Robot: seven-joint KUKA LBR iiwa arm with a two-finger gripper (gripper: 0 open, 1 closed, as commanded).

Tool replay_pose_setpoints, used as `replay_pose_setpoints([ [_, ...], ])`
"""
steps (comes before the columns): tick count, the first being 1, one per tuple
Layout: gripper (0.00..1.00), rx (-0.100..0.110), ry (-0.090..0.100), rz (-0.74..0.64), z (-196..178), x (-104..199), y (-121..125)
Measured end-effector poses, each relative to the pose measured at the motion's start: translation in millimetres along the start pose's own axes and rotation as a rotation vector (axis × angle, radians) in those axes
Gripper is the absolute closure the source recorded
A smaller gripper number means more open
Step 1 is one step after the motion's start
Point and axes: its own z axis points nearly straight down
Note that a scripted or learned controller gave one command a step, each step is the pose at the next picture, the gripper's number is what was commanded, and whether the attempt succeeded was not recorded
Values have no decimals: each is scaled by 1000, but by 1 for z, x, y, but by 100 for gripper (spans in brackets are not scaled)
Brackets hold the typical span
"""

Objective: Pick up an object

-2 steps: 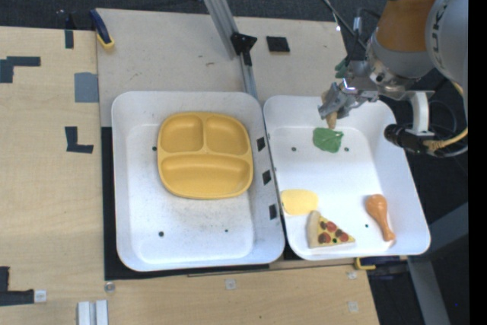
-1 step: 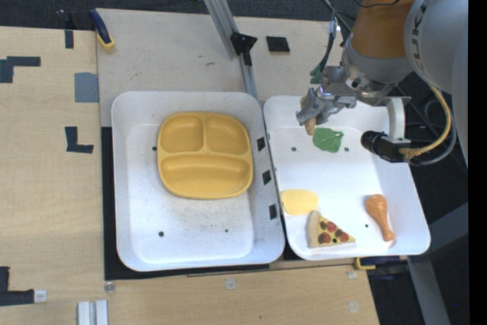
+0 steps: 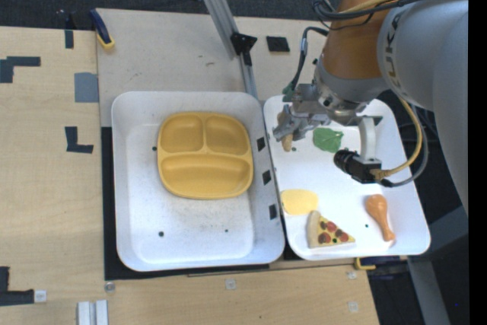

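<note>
My gripper [image 3: 288, 139] hangs over the right bin [image 3: 403, 236], near its top left corner. I cannot tell what state it is in, or if it touches anything. A green toy [image 3: 329, 138] lies just beside it. The yellow piece [image 3: 299, 201], pizza slice [image 3: 327, 231] and drumstick [image 3: 380, 215] lie nearer the bin's front edge

Grey arm with orange band [image 3: 364, 0], entering from the right, wrist bent downward, gripper [image 3: 288, 139] pointing down, low, fingertips close together.
</note>
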Motion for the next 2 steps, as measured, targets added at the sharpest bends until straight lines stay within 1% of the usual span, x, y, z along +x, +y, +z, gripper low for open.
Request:
replay_pose_setpoints([
  [1,100,0,-1,1,12,44,-12],
  [2,100,0,-1,-1,22,98,-30],
])
